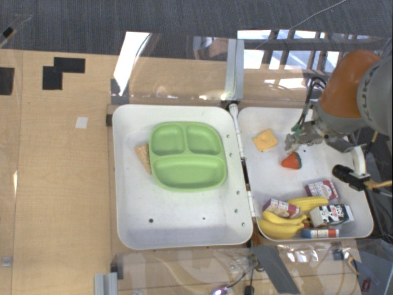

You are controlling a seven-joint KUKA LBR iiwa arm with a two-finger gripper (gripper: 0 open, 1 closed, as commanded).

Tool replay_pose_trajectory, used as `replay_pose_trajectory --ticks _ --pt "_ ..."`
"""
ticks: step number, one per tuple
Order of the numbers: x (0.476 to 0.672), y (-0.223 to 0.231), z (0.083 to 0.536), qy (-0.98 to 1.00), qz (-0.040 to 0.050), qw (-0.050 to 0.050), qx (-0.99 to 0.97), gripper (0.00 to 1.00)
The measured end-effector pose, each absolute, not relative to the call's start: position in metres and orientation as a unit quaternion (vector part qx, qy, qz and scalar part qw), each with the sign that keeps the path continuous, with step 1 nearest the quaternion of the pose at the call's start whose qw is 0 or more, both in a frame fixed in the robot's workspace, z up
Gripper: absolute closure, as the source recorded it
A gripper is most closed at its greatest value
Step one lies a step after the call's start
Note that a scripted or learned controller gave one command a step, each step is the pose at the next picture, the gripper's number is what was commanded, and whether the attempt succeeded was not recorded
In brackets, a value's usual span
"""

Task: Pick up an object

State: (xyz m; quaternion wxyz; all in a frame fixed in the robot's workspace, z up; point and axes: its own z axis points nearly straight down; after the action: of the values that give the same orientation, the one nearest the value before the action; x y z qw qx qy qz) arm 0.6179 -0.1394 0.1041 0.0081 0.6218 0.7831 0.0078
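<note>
— Well, where does the arm (359,91) stand?
— Over the right bin (270,171), its gripper (299,138) low, just above the strawberry (292,160).
— And the fingers?
— Cannot tell whether they are apart or together; nothing is visibly held.
— The strawberry itself?
— Small, red, green-capped, lying on the bin floor beside the cheese cracker (265,141).
</note>
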Motion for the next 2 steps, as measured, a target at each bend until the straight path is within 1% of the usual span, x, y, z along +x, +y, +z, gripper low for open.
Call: replay_pose_trajectory --ticks 1,2 --pt "0.566 -0.148 0.092 0.851 0.0038 0.008 0.525 1.00" --pt "0.602 -0.051 0.187 0.856 0.0027 0.004 0.517 1.00"
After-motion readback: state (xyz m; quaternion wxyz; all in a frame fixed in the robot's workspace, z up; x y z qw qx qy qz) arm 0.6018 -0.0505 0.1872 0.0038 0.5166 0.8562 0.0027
